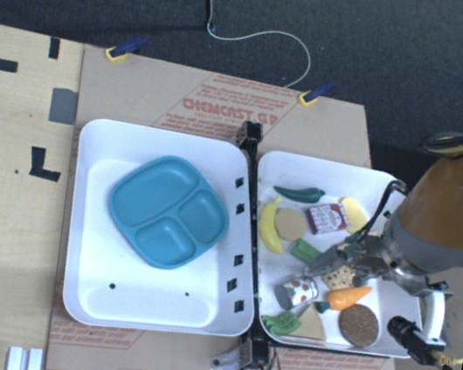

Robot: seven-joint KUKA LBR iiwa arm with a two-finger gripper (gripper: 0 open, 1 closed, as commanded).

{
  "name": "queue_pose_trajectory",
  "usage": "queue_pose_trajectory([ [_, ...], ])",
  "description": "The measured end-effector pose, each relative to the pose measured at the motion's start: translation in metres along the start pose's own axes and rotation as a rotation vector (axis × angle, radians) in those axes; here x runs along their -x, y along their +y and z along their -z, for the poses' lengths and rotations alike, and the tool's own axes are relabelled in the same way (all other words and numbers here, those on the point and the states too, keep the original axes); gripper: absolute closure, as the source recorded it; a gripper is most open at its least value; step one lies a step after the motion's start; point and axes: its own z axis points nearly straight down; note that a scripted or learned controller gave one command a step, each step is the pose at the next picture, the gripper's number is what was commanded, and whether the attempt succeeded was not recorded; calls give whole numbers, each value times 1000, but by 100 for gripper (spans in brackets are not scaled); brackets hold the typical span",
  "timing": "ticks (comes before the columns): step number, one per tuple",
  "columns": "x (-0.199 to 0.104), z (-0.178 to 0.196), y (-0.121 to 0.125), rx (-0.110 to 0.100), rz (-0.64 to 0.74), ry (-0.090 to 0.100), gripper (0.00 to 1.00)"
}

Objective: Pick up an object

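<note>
The right bin (375,175) holds several toy foods: a green chili (299,193), a banana (270,226), a purple-and-white packet (325,216), a yellow lemon (354,214), a tan round piece (290,225), a small silver can (295,291), an orange carrot (347,297) and a brown round cookie (358,325). My gripper (334,264) reaches down from the right into the middle of this bin. It hangs just above the carrot and the can, beside a green piece (306,251). Its dark body hides what lies directly beneath it.
The left bin (87,199) holds a blue divided plate (169,211). A green leaf (280,324) and a tan wedge (309,327) lie at the right bin's front edge. The arm's orange band (446,200) looms over the right rim. A black divider (246,227) separates the bins.
</note>
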Motion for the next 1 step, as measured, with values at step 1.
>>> queue_pose_trajectory([
  [1,-31,-58,-4,11,2,-3,0],
])
